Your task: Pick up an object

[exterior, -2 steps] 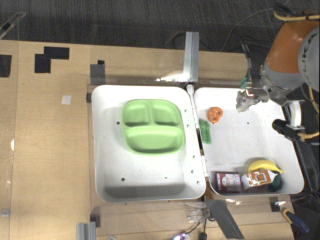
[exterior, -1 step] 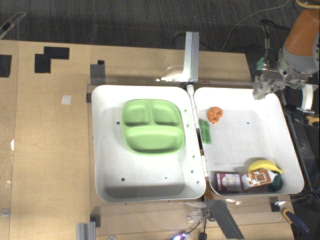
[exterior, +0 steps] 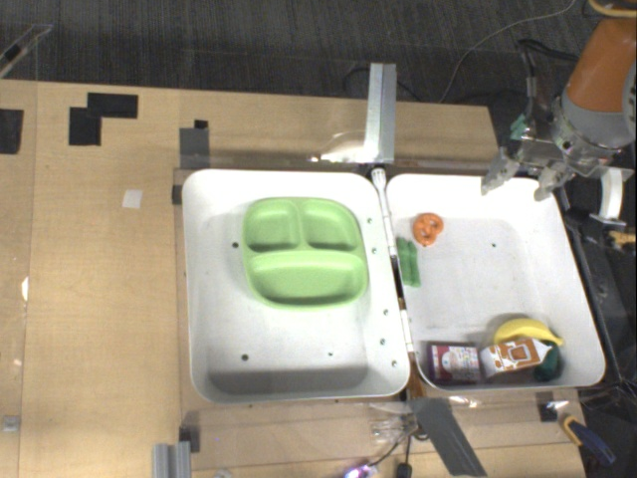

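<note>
Nothing was picked yet; the task stood at its very start, judging by how things lay. The two-finger gripper point(exterior: 519, 179) on the grey arm with the orange band point(exterior: 603, 66) hung over the far right corner of the right shallow white bin point(exterior: 498, 277), its two fingers spread wide apart with nothing between them. It sat well above and apart from every object.

Candidates, all in the right bin: a small orange round object with dark markings point(exterior: 428, 228) near the far left part of the bin floor, nearest to the gripper but not close. A slim green flat piece point(exterior: 407, 264) lay just beside it along the divider wall. At the near edge sat a cluster: a yellow banana-shaped toy point(exterior: 528, 331) resting over a brown and white carton point(exterior: 516, 356), a dark red and white packet point(exterior: 454, 361) touching the carton on its left, and a dark green rounded thing point(exterior: 550, 365) tucked at the carton's right, partly hidden.

The left shallow white bin point(exterior: 214, 277) held a light green plastic divided tray point(exterior: 303, 250), three compartments, lying flat in the middle.

Left to do, as I judged it: choose a target, move over it, descend, close, lift. The orange object looked the easiest, isolated with bare floor around it. The near cluster looked harder, items touching and pressed against the bin wall, so a finger could snag a neighbour.
</note>
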`<state>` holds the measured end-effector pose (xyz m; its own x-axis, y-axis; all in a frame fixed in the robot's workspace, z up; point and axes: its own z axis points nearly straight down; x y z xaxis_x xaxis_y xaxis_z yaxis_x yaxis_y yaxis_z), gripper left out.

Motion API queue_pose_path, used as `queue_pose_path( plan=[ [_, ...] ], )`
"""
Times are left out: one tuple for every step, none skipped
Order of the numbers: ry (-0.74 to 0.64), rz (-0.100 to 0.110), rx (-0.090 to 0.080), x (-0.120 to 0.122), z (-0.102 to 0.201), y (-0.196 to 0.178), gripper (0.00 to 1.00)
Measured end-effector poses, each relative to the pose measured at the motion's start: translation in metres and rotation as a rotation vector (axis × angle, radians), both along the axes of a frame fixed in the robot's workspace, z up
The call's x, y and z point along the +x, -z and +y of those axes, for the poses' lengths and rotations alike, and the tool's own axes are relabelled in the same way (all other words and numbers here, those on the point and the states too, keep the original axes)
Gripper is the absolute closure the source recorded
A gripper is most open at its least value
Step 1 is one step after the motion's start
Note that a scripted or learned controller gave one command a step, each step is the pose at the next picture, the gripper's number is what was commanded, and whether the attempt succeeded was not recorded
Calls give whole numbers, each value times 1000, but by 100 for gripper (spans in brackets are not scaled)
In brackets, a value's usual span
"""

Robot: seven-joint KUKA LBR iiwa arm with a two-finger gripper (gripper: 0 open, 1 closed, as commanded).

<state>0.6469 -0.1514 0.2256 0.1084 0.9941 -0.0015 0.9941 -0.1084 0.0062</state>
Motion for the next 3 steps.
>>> queue_pose_path(
  plan=[
    [24, 0, 2, 7, 68, 132, 0],
    [15, 6, 2, 7, 69, 120, 100],
    [9, 0, 3, 23, 149, 32, 100]
  ],
)
